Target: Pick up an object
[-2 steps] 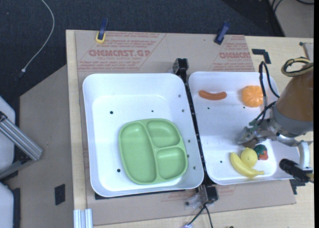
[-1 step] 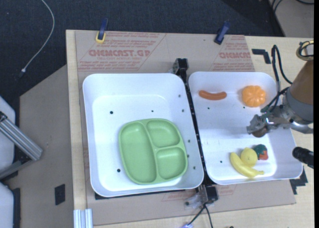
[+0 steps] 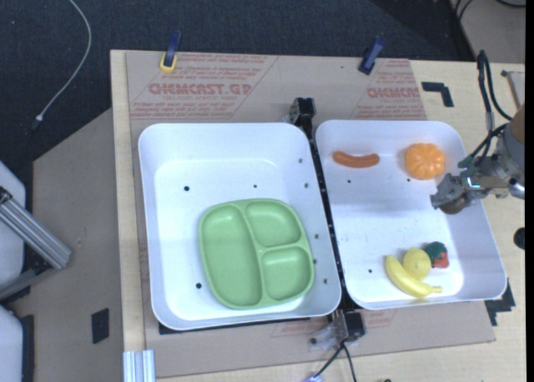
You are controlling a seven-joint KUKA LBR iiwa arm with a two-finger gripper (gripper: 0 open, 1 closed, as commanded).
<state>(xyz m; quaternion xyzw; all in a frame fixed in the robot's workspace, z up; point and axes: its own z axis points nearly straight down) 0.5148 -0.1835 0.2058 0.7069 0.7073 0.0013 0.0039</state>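
The right bin (image 3: 392, 213) holds a hot dog (image 3: 356, 158) at the back, an orange pumpkin-like fruit (image 3: 425, 161) at the back right, and at the front a yellow banana (image 3: 409, 278), a lemon (image 3: 417, 262) and a small red and green item (image 3: 437, 255) close together. My gripper (image 3: 451, 196) hangs over the right rim of this bin, just in front of the orange fruit and apart from it. Nothing shows between its tips.
The left bin (image 3: 167, 172) holds a green divided plate (image 3: 254, 251). A black clamp (image 3: 302, 110) sits at the back between the bins, another at the front (image 3: 346, 326). Blue clips (image 3: 371, 55) and a yellow one (image 3: 169, 60) hold the cardboard base.
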